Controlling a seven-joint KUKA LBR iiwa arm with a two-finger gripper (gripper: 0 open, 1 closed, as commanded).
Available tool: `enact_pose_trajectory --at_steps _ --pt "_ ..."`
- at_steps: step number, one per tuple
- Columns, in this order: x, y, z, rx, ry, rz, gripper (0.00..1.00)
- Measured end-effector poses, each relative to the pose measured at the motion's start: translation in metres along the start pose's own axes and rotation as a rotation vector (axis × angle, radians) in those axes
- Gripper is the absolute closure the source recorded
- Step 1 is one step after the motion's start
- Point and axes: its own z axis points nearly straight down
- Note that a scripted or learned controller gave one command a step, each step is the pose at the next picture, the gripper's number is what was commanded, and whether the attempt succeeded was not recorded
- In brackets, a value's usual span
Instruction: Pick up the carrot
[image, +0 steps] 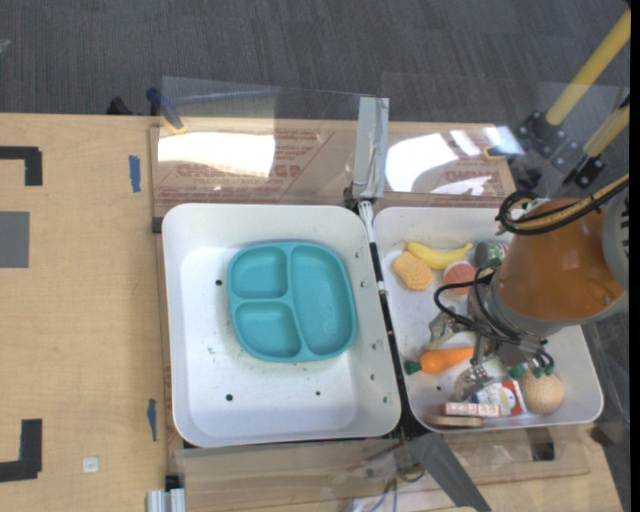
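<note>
The carrot (443, 360) is orange with a green tip at its left end. It lies on its side in the right bin (590, 400), near that bin's left wall. My gripper (476, 368) hangs below the arm's orange band (555, 265), low over the right bin, right at the carrot's right end. The wrist and cables hide the point where they meet, so I cannot see whether the carrot is held.
The left bin (190, 300) holds a teal divided plate (293, 300). Crowded into the right bin are a banana (440, 254), an orange-yellow toy (411, 270), a red piece (458, 273), a printed packet (490, 400) and a beige ball (543, 392).
</note>
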Motion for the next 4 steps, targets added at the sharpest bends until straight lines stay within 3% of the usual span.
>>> enact_pose_trajectory --at_steps 1,2,4 --pt "0.0034 -0.0004 -0.0007 0.003 -0.004 0.072 0.0" --pt "-0.0042 -0.0064 0.0011 -0.007 0.006 -0.093 0.0" --pt "0.0033 -0.0019 -0.0007 0.0 -0.006 -0.152 0.0"
